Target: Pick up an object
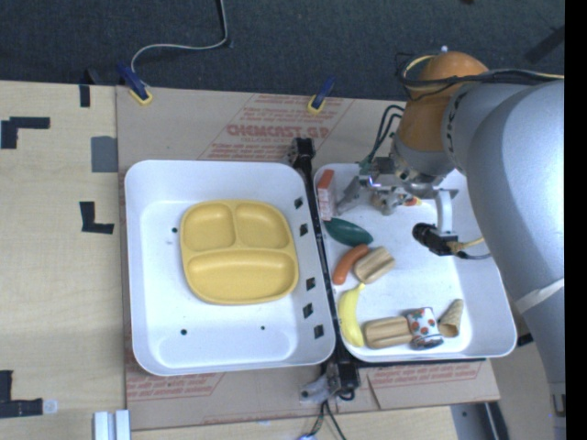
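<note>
A: Camera view: gripper (367,189) low in the right bin (477,333), upper left; can't tell its opening or any hold.

B: Targets?

A: Green piece (348,231) just beside it, sausage (348,264) and bread roll (374,264) near. Crowding likely spoils the grab, or it clips the wall.

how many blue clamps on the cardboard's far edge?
2. One blue-and-yellow spring clamp sits at the far left corner of the brown cardboard sheet; the other blue-and-yellow clamp sits mid-edge, above the bins' divide.
</note>
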You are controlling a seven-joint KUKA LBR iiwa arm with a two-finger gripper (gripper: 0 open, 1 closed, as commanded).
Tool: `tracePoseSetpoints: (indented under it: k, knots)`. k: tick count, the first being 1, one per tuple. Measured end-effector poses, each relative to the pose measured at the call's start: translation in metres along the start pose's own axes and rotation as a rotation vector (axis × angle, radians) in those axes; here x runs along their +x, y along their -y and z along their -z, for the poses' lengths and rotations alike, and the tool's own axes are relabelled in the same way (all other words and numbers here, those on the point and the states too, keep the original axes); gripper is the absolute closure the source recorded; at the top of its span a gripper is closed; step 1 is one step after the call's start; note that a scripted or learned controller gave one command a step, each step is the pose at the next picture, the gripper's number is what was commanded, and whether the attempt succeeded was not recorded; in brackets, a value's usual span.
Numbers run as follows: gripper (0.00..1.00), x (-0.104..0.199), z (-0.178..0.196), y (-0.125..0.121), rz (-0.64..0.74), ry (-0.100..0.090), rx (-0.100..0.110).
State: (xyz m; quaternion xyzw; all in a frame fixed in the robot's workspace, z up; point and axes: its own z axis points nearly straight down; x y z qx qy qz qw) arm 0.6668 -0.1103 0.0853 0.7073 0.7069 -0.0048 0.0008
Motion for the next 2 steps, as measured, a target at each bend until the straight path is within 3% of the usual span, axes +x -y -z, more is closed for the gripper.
tracePoseSetpoints:
  k: [2]
  knots:
    - [0.00, 0.0046, -0.0002, -0.0009, 0.000, -0.006, -0.002]
